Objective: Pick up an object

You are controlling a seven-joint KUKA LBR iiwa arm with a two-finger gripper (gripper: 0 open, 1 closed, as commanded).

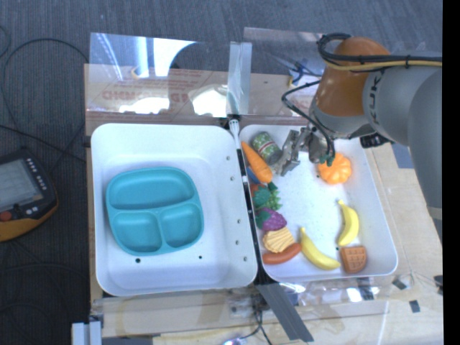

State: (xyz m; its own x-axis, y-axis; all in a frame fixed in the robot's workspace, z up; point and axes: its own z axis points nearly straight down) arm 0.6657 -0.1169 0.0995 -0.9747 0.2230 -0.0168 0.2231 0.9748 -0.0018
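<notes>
My gripper (302,152) hangs over the far part of the right bin (381,214), fingers spread apart with nothing between them. Just left of it lie a green can (265,146) and an orange carrot (257,164). An orange pumpkin (335,169) sits right beside the gripper's right finger. Nearer the front lie broccoli (263,196), purple grapes (274,221), a hot dog (280,244), two bananas (348,223) (317,251) and a waffle (353,258).
The left bin (115,264) holds a teal divided plate (154,208). Clear plastic sheets stand behind both bins. A handheld pendant (21,189) lies off the bench at the left. The middle of the right bin shows bare floor.
</notes>
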